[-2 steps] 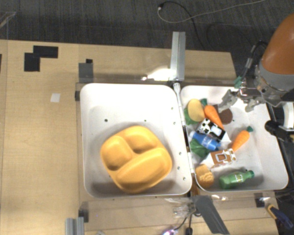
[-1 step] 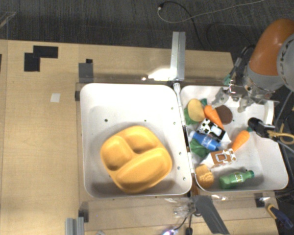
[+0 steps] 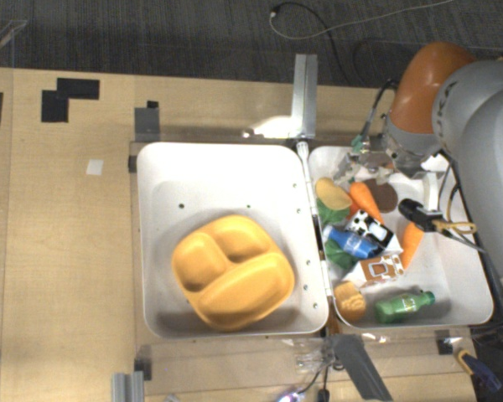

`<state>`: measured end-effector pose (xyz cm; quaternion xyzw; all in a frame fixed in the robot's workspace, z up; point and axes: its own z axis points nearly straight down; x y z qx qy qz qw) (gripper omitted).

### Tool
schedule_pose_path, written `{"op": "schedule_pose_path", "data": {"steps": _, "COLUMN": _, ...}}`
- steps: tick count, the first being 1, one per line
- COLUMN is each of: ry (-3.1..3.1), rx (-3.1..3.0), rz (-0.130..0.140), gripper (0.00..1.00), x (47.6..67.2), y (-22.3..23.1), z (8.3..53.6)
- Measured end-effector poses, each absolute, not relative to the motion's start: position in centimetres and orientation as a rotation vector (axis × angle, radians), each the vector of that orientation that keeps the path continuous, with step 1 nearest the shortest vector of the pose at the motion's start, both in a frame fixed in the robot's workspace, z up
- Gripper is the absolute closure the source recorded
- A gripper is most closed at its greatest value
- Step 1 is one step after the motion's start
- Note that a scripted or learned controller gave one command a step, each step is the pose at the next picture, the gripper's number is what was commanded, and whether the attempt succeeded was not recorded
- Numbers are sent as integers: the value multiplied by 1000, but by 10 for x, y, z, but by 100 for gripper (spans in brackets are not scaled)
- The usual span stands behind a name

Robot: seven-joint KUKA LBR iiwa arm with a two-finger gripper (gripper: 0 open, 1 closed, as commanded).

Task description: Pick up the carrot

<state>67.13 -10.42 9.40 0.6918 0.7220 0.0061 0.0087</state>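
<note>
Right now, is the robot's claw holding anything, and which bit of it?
Cannot be told: the gripper sits just above a carrot, but its tips are too blurred.

right bin [image 3: 478, 296] crowded (toys touching), left bin's [image 3: 163, 191] far half open

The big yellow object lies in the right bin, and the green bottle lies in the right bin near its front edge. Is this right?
Not quite. The camera view shows the big yellow object in the left bin, not the right one. The rest holds: the green bottle lies in the right bin near its front edge.
</note>
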Motion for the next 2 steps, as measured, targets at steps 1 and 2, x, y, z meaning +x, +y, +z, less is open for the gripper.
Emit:
{"op": "schedule_pose_path", "data": {"steps": 1, "ry": 1953, "rx": 2438, "rz": 27, "gripper": 0, "x": 638, "y": -93, "z": 96}}
{"op": "schedule_pose_path", "data": {"steps": 2, "ry": 1951, "rx": 2432, "rz": 35, "gripper": 100, "x": 640, "y": -92, "z": 109}}
